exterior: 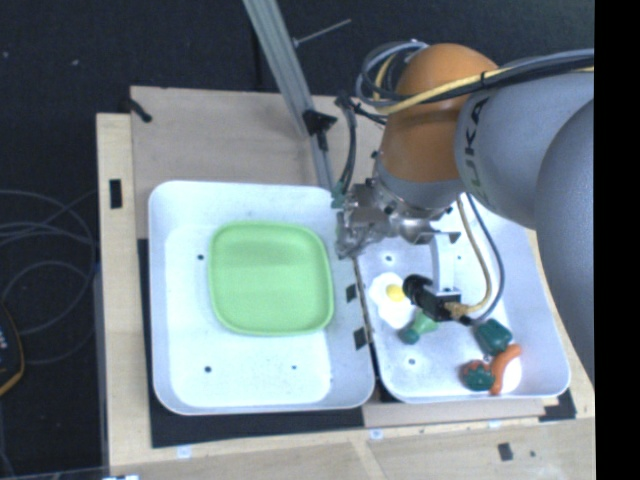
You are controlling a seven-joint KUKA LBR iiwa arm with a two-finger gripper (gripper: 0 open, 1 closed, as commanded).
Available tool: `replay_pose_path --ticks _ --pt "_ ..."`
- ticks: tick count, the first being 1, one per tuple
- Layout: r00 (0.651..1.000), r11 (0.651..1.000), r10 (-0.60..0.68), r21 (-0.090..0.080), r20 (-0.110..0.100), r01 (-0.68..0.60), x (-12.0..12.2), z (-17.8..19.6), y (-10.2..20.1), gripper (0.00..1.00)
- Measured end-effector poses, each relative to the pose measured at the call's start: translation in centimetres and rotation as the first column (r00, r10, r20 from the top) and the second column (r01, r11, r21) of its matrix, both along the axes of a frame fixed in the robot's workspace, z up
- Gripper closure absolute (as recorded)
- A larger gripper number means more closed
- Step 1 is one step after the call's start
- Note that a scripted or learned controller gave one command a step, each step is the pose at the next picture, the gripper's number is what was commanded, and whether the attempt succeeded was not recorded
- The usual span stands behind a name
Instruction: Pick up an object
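The grey arm's tool (pixel 352 230) hangs over the left edge of the right white bin (pixel 530 268); whether it is clenched I cannot tell. Near it lie a white-and-yellow fried-egg toy (pixel 389 299), small green pieces (pixel 418 328) and an orange-and-white toy (pixel 500 368). A flat green square plate (pixel 270 277) sits in the left white bin (pixel 175 268).

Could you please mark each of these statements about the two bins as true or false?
1. The green plate lies in the left bin. True.
2. The fried-egg toy lies on the green plate. False: it lies in the right bin.
3. The arm's orange band is above the right bin. True.
4. The orange toy sits in the left bin. False: it is at the right bin's near right corner.
5. The two bins sit side by side. True.
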State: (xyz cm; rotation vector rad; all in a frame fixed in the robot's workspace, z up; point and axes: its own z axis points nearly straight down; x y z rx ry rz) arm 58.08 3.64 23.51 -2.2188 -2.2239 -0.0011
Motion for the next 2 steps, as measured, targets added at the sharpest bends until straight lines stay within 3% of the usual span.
replay_pose_path --ticks 1,2 --pt "1.0 1.0 0.0 0.0 0.0 0.0 -2.86 -0.79 4.22 1.0" --pt "1.0 1.0 -0.002 0.0 0.0 0.002 -2.79 -0.78 4.06 0.0"
